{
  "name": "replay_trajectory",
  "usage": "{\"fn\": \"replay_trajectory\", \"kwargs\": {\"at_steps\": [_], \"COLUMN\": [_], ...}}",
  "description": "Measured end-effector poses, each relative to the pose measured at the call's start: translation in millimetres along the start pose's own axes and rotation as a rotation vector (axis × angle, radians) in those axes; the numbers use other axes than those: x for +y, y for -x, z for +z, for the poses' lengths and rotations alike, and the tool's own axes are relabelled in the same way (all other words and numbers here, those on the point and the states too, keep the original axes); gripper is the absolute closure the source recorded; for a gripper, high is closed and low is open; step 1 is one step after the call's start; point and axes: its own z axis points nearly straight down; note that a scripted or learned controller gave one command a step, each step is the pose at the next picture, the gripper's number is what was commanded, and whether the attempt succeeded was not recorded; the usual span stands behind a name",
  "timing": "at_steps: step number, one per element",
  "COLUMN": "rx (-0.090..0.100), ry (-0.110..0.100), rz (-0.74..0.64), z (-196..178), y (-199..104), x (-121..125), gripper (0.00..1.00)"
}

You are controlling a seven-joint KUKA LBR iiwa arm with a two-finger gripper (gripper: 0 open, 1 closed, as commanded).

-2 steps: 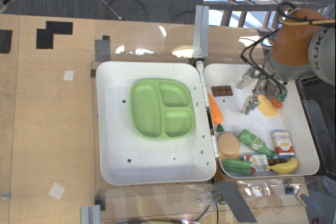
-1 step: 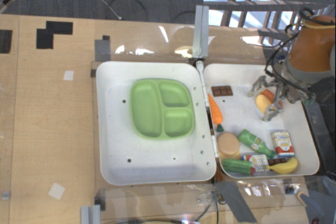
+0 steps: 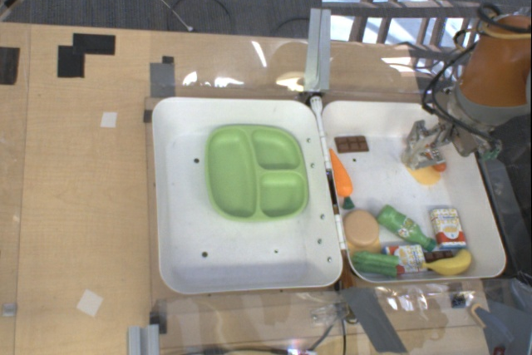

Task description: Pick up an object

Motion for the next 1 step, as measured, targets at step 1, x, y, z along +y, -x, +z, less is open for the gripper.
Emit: {"fn": "replay_trajectory", "kwargs": {"at_steps": [1], "rx": [0.001], "ry": [0.001], "rz": [0.0], "z": [0.8], "y": [-0.3], "x": [0.3], "gripper": [0.0]}}
